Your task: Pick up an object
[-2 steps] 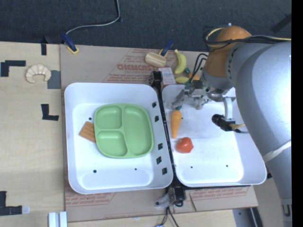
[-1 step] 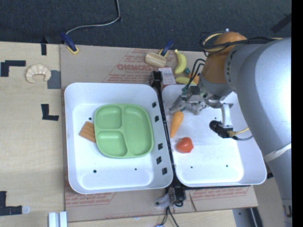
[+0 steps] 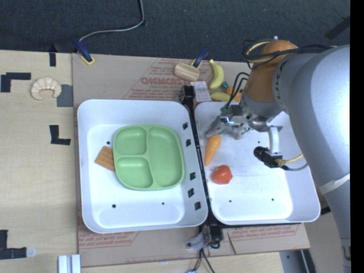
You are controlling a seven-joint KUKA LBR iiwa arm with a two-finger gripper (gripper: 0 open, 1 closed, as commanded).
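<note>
Tomato below carrot | claw beside carrot, grip unclear | banana behind

Grey arm reaches from right (orange wrist band); tool lowered, grip unclear.

The gripper hangs in the right bin, just above a carrot and tomato. A green divided plate lies in the left bin, over an orange cracker.
</note>
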